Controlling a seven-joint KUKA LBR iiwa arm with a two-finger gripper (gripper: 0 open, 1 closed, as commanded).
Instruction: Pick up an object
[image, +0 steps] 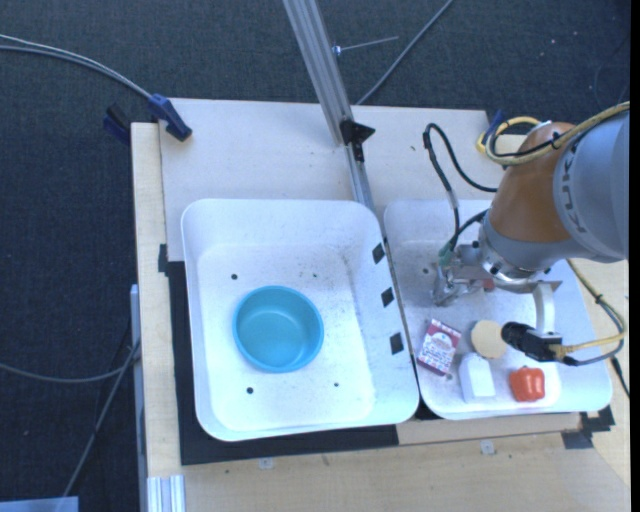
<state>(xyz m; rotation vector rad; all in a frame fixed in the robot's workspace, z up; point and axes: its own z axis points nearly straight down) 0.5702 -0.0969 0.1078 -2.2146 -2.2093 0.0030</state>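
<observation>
My gripper (447, 287) hangs over the left part of the right bin (420, 225), under the grey arm with its orange band. Just below it in the view lies a small red and pink packet (438, 347). To the packet's right are a cream round object (485, 339), a white block (477, 379) and a red object (527, 384), all near the bin's front edge. None of them touches the gripper. A blue bowl (278, 328) stands in the left bin (215, 235).
A metal pole (325, 65) slants down from the top to the ridge between the bins. Black clips (388, 297) sit along that ridge. Cables run over the bench behind the right bin. The arm covers the right bin's far right part.
</observation>
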